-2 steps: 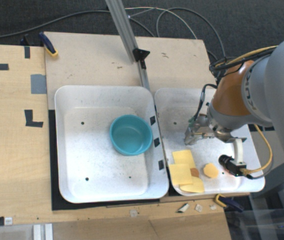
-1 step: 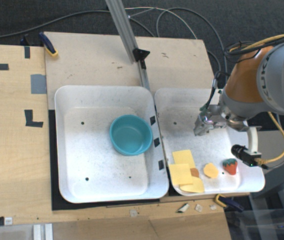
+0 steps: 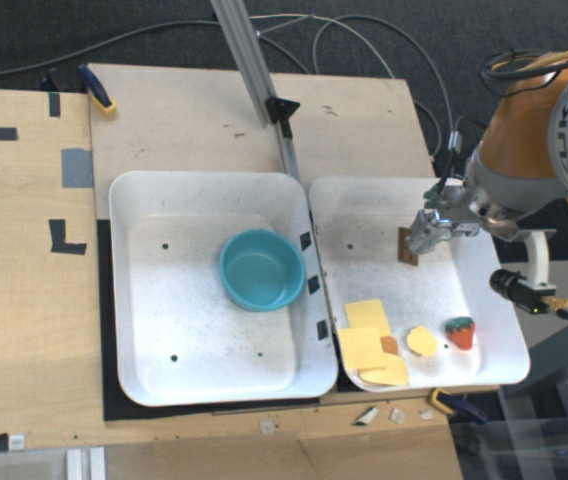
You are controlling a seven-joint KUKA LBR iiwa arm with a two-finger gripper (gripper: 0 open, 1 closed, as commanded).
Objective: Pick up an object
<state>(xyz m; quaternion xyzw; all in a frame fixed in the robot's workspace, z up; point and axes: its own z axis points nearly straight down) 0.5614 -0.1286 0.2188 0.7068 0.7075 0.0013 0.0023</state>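
Observation:
My gripper [image 3: 422, 236] hangs low over the upper middle of the right bin [image 3: 364, 203], reaching in from the right. A small brown block [image 3: 405, 246] sits right at its tip, on the left side; whether it is gripped or only touched I cannot tell. Near the right bin's front lie flat yellow pieces [image 3: 364, 346], a small brown-orange bit [image 3: 390, 345], a round yellow piece [image 3: 421, 342] and a red fruit toy with a green top [image 3: 460, 333]. A teal bowl [image 3: 261, 269] stands in the middle of the left bin [image 3: 154, 208].
A slanted metal pole [image 3: 249, 53] crosses above the bins' back edge. Cables [image 3: 384, 33] loop behind the right bin. A black fitting [image 3: 519, 288] on the arm overhangs the right bin's right rim.

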